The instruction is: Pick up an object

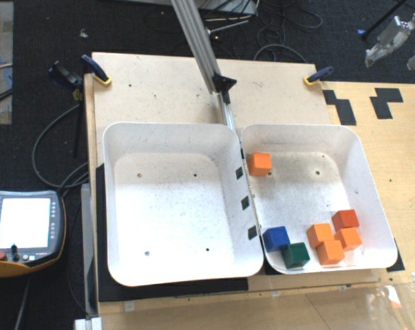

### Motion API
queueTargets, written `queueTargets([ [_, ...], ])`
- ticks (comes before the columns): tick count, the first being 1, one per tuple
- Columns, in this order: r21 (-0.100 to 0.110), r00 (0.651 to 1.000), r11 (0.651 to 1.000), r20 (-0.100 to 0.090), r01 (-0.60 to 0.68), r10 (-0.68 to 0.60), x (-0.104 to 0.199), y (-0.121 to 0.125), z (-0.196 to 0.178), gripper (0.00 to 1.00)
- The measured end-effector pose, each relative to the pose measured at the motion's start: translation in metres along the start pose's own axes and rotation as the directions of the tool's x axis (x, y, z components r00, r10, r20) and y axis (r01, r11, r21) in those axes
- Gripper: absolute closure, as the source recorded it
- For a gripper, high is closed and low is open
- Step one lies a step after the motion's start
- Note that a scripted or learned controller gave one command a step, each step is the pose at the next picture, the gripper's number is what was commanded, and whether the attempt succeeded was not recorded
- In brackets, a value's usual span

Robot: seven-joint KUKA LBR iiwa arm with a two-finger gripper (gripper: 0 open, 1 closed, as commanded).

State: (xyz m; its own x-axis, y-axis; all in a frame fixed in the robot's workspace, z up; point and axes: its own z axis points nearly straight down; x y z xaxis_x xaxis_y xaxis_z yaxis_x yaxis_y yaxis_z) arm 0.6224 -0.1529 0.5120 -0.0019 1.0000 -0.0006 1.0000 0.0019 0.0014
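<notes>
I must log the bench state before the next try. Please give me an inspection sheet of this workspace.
Surface: wooden bench bearing two white bins; left bin, right bin.
Job's things: in right bin, lone orange cube near the divider; near front edge, blue cube, green cube, cluster of orange cubes.
Clutter: nothing seen.
Grippers: gripper at upper right, off the bins.
Cables: black cables on floor.
Surroundings: teach pendant, blue clamps, metal pole.

Pale wood bench (166,88), speckled top. 2 shallow white bins sit on it side by side, touching: left bin (118,184) & right bin (362,163). Blue/yellow clamps grip back edge: one at left corner (95,69), one at right (318,75)
</notes>
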Motion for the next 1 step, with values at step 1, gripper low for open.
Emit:
queueTargets([
  [1,0.01,1.0,1.0,-0.002,-0.003,0.003,0.0087,-0.0486,0.174,0.0],
])
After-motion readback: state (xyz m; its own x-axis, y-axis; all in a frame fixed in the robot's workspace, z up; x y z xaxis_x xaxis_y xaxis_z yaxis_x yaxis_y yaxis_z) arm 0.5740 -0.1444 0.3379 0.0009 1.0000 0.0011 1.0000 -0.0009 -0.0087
